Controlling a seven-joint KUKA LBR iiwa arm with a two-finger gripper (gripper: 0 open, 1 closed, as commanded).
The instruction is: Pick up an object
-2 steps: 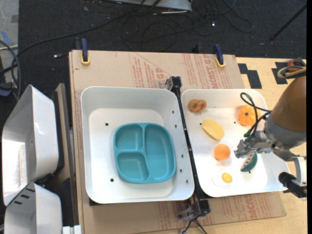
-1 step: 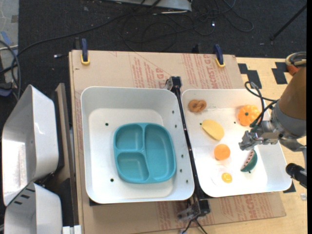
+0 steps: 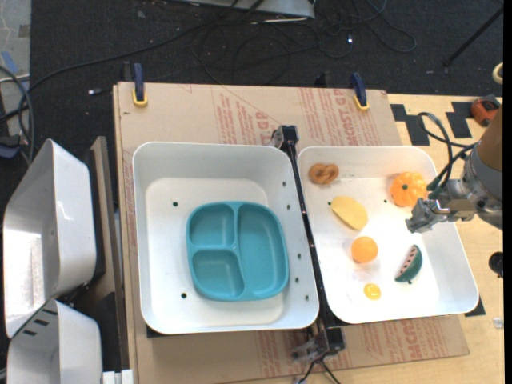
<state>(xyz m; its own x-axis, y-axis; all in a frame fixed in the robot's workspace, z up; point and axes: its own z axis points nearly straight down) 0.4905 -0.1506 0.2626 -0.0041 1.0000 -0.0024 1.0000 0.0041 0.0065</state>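
Looking down on both bins: gripper (image 3: 419,217) hangs over the right bin (image 3: 456,290) near its right wall, just below a small orange pumpkin (image 3: 408,188); can't tell finger opening, nothing visibly gripped. Smooth glossy white plastic bins, rounded corners, on a cardboard sheet (image 3: 240,110). Right bin also holds a brown pretzel (image 3: 323,173) near the top-left corner, a pale yellow wedge (image 3: 350,212), a round orange (image 3: 364,250), a watermelon slice (image 3: 408,264) and a small yellow piece (image 3: 372,291). Items sit apart, open floor between them. Left bin (image 3: 152,174) holds a teal three-compartment plate (image 3: 238,251), centred, clear margin all round.
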